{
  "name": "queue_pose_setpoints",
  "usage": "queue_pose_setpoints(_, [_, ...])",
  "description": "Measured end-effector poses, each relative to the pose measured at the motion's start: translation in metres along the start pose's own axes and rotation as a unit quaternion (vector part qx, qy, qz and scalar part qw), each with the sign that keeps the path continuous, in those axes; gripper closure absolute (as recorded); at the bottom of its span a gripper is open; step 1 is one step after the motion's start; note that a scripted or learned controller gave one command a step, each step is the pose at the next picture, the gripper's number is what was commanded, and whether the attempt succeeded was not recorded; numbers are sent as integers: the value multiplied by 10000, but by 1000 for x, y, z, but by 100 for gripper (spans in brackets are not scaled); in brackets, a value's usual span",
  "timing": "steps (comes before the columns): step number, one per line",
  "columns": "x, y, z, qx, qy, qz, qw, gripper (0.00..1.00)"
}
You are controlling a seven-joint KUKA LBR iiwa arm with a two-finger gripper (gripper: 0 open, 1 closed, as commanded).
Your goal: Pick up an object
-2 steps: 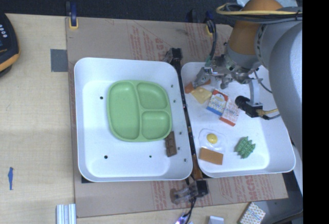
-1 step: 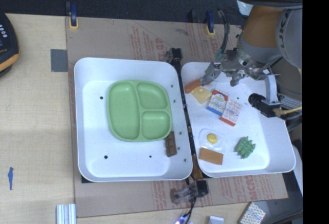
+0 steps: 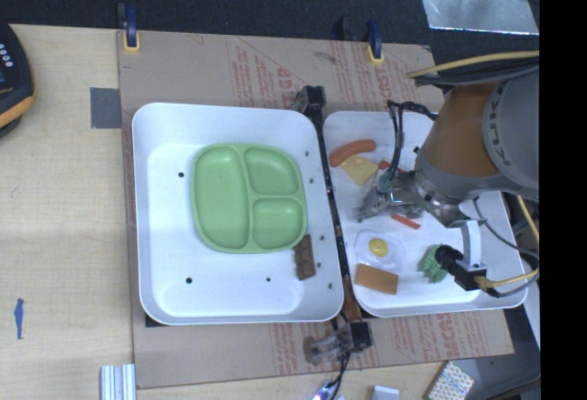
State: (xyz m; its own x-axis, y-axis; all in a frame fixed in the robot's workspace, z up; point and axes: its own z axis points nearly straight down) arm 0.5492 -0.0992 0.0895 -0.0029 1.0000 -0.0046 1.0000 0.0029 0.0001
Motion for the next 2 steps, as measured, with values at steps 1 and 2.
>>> queue_pose_setpoints(1, [-15,-37,-6,-44,5,-17,10000,0])
queue_pose_setpoints(2, [0,-21,-6,-23,-8,-6,10000,0])
